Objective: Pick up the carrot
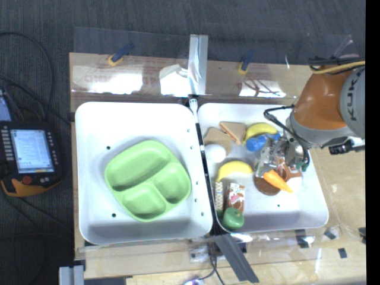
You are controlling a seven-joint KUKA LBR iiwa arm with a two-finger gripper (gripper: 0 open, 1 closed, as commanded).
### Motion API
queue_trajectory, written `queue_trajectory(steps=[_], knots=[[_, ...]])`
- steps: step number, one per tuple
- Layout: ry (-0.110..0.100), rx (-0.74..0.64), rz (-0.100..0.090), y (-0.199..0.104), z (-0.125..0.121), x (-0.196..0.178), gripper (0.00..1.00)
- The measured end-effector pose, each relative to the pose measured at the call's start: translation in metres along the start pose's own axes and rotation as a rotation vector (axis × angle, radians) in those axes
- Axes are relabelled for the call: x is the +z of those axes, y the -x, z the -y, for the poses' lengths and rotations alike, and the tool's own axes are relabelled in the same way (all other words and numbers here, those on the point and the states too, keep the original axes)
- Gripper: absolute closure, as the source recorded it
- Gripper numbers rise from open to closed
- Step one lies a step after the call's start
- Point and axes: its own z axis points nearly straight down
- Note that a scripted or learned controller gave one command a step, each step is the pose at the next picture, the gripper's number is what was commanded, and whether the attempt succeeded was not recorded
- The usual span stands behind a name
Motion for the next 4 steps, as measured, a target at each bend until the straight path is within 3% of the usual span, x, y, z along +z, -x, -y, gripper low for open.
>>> queue_trajectory(steps=[1, 2, 3, 4], knots=[[0.002, -0.114, 0.003, -0.027, -0.051, -0.064, 1.0], [0.003, -0.313, -0.001, -0.096, -0.088, -0.101, 1.0], [0.004, -0.575, -0.003, -0.105, -0.11, -0.071, 1.0], [0.002, -0.676, 0.008, -0.103, -0.105, -0.221, 1.0]])
